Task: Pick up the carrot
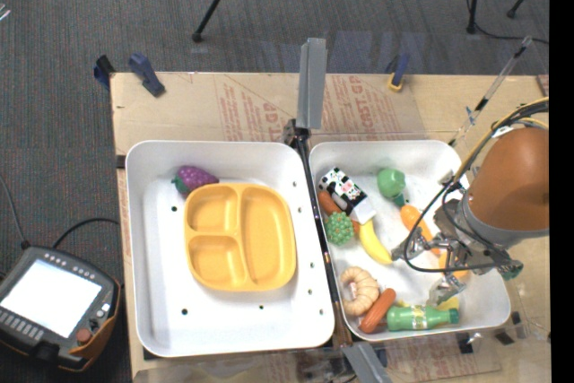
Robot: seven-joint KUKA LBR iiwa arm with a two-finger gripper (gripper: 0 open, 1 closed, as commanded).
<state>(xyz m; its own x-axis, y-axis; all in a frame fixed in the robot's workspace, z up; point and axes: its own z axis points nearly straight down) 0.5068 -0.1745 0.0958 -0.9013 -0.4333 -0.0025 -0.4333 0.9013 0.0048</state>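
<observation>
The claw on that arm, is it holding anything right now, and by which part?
It cannot be told. The gripper hangs low in the right bin, close beside the carrot, but the arm's bulk and cables hide whether anything sits in it.

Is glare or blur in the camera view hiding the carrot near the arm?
Camera view: even, soft light, faint shadows, no strong glare on the right bin. The carrot reads fairly sharp, though its lower end is masked by cables and the arm; the gripper area looks cluttered and slightly soft.
</observation>
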